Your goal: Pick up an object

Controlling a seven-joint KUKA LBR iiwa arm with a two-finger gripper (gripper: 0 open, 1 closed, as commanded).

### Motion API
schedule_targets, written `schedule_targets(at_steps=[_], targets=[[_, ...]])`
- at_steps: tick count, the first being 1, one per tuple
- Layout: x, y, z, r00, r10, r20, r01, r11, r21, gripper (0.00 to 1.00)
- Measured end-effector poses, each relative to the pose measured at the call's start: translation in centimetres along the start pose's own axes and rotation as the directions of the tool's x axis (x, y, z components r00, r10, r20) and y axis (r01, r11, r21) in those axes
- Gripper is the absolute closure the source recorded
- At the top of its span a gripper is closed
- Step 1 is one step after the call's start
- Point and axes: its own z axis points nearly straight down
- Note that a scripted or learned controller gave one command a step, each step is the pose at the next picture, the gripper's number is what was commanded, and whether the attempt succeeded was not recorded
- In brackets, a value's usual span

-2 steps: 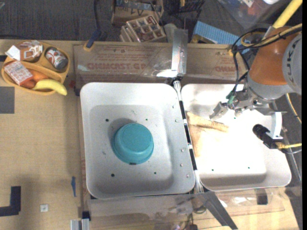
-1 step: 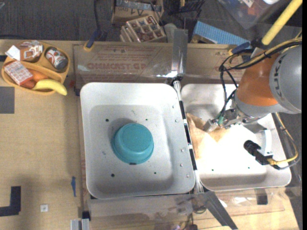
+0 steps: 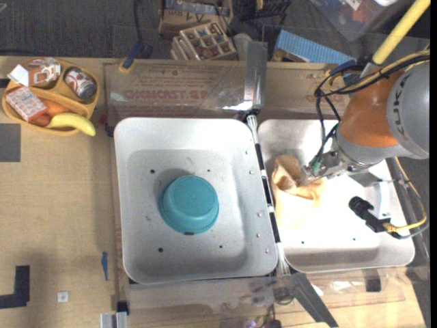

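Tan crumpled object (image 3: pixel 295 180) (cloth or paper bag, hard to tell) lies at the left side of the right bin (image 3: pixel 341 251), against the wall next to the left bin (image 3: pixel 136 183). Gripper (image 3: pixel 318 169) sits at its right edge, touching or just above; whether it is gripping, cannot tell. Looks light, soft, floppy, so it will likely sag when lifted. Best pinch is a raised fold near the middle. Teal bowl (image 3: pixel 190 204) sits upside down in the left bin, untouched.
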Motion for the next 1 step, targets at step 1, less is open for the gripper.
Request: schedule_targets(at_steps=[1], targets=[[-0.03,-0.01,-0.01,1.000,0.000,0.001,0.000,1.000,0.000,0.00]])
